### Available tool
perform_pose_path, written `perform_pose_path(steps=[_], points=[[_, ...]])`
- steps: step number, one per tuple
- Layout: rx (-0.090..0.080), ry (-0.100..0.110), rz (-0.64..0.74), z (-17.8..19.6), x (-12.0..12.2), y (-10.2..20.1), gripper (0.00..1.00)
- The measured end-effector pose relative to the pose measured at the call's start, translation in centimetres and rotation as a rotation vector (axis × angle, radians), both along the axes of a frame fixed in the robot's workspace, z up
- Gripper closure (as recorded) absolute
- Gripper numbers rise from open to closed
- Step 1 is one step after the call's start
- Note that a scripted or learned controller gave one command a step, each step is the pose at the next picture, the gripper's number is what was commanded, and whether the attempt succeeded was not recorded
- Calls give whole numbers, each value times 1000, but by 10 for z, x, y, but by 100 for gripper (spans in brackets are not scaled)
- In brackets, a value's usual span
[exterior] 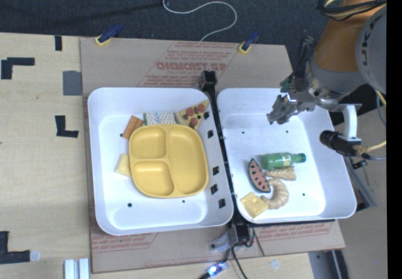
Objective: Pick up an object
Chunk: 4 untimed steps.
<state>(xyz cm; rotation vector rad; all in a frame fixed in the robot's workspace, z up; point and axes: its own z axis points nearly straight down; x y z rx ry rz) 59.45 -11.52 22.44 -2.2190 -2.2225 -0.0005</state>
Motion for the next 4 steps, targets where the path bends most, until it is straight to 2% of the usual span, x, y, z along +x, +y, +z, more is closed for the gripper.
perform_pose_path(steps=[2, 3, 4], points=[[1, 0, 6, 9, 7, 97, 100], [1, 1, 6, 13, 10, 156, 100], [0, 2, 6, 7, 0, 213, 100]])
